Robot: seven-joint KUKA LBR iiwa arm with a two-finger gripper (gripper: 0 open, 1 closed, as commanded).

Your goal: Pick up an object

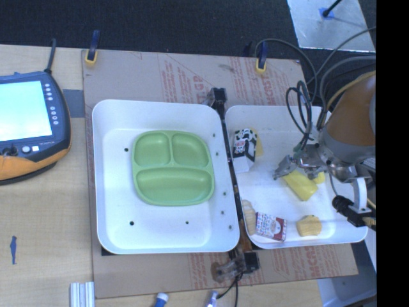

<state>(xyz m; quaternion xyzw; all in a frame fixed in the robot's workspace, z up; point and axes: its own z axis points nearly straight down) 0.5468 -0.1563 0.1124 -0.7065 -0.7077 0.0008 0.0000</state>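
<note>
While the arm (348,117) reaches in from the right over the right bin (281,121), its gripper (299,165) sits low beside a yellow block (301,185) — close against the block's upper edge, with one metal finger (284,168) pointing left. Whether the block is between the fingers, or how wide they stand, I cannot tell from this angle.

That bin also holds a black-and-white cow toy (243,144) near its left wall, a red-and-white packet (270,226) at the front, a small yellow lump (309,226) just right of the packet, and a pale tan piece (248,212) against the front-left corner.

Left of it, touching along the shared wall, the left bin (112,171) carries a green divided plate (172,168) — two small compartments at the back, one long one in front — lying flat near the middle.

On the bench's far left rests a teach pendant (29,123) with a lit screen.
</note>
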